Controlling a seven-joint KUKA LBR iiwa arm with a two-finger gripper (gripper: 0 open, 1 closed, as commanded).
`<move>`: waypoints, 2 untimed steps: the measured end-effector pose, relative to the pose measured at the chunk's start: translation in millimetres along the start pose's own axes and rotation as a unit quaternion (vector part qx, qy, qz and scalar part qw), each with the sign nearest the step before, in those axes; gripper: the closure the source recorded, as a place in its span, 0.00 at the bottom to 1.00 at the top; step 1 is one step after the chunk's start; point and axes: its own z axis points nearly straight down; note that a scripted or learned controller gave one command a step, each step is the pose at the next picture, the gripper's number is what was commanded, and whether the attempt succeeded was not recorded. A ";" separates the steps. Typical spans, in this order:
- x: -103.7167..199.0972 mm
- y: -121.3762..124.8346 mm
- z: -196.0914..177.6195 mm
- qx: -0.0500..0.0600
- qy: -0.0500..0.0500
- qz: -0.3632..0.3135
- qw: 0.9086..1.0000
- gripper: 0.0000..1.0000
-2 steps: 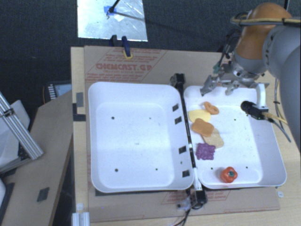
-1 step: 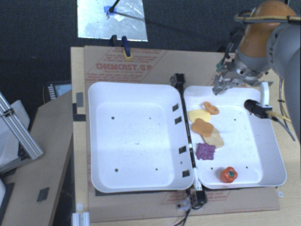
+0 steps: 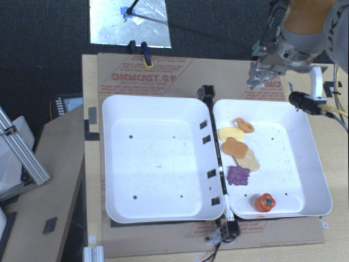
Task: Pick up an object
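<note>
The things to pick from all sit in the right bin (image 3: 305, 146), bunched up near its left wall. There is a small orange ring (image 3: 244, 126) like a pretzel, a flat yellow piece (image 3: 229, 134) touching it, an orange-brown slab (image 3: 235, 147) like toast lying partly on a pale tan piece (image 3: 250, 161), a bumpy purple bunch (image 3: 238, 174) just below them, and a round red-orange toy (image 3: 265, 202) like a little tomato, off on its own near the front edge. They look like small toy foods, smooth and maybe a bit soft. The red-orange toy is round and may roll. The flat ones lie low and could be hard to grab. The left bin (image 3: 117, 162) is beside it, and both bins are shiny white with low curved walls, sitting on brown cardboard (image 3: 158, 72) on the tabletop (image 3: 65, 141). The end effector (image 3: 260, 79) hangs above the back edge of the right bin, well apart from the toys, and holds nothing. I cannot tell if it is open or closed. So the pick has not begun yet. Next, I think it must move forward over one toy, come straight down, and close on it. The red-orange toy may be easiest, since nothing crowds it.
</note>
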 end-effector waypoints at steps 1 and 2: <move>14.0 -61.3 -46.8 0.005 0.000 0.002 1.000 1.00; 92.9 -112.3 -133.0 0.002 0.002 -0.002 1.000 1.00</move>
